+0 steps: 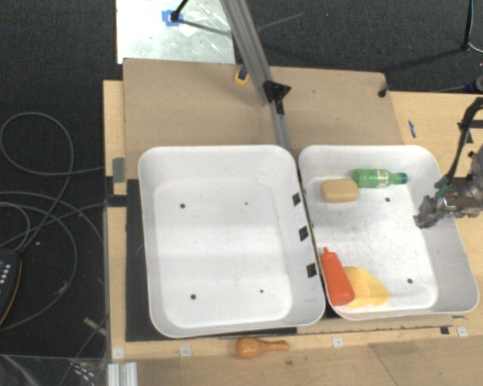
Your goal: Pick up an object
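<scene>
The right bin [423, 161] holds a green bottle [378, 178] lying on its side at the back, with a tan block [339, 190] just left of it. A red bottle [336, 277] and a yellow piece [367, 287] lie together at the front left of that bin. My gripper [429, 213] hangs over the bin's right side, apart from all of these, with nothing seen between its fingers.
The left bin [153, 175] stands beside the right one, joined by black clips [303, 233]. A small orange-brown object [260, 346] lies on the bench in front of the bins. A grey pole [249, 43] slants in from the top.
</scene>
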### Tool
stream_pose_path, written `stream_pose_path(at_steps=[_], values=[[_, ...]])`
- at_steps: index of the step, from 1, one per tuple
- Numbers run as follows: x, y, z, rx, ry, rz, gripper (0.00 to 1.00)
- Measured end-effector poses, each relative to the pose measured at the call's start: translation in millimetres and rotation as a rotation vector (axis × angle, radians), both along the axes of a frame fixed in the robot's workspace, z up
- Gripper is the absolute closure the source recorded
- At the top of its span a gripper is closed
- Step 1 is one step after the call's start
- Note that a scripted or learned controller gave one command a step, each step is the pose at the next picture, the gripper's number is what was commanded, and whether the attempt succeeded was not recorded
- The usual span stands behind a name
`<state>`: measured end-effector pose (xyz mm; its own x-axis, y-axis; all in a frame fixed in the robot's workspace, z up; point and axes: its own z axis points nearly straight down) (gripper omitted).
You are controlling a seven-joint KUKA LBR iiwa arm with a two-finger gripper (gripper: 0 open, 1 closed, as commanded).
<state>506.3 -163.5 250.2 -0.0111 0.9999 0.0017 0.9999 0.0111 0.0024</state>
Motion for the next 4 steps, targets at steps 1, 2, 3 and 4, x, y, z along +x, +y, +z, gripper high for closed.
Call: stream_pose_path(at_steps=[1, 2, 3, 4], values=[[13.3, 56.1, 6.9, 0.000, -0.001, 0.001, 1.00], [28.1, 106.6, 12.5, -0.002, -0.001, -0.002, 1.00], [50.2, 158.9, 10.3, 0.000, -0.002, 0.000, 1.00], [66.1, 214.4, -7.5, 0.000, 0.001, -0.001, 1.00]])
